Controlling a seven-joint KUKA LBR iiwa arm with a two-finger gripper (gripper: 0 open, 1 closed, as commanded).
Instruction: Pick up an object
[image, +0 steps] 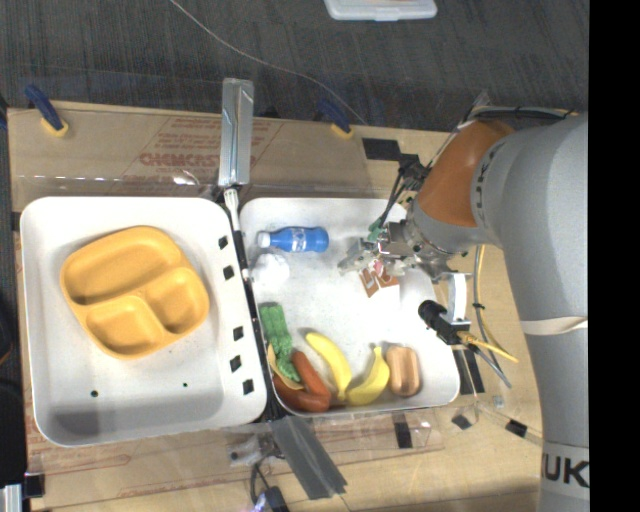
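Grey metal and an orange band mark the arm (520, 190), which reaches in from the right over the right bin (330, 215). Its gripper (378, 262) hangs low over the upper right part of that bin; whether the fingers are apart or together cannot be told. Just below the gripper, touching or nearly so, sits a small brown-and-white object (378, 282), too small to identify.

Left of the gripper lies a blue bottle (296, 240) on its side, with a white crumpled item (268, 268) just under its cap end. Further below the gripper, along the bin's lower edge, sit 2 yellow bananas (352, 372), a brown bun (402, 370), a red-orange sausage-like piece (308, 382) and a green strip (273, 326).

Farthest left, in the left bin (60, 400), rests a yellow divided tray (135, 290).
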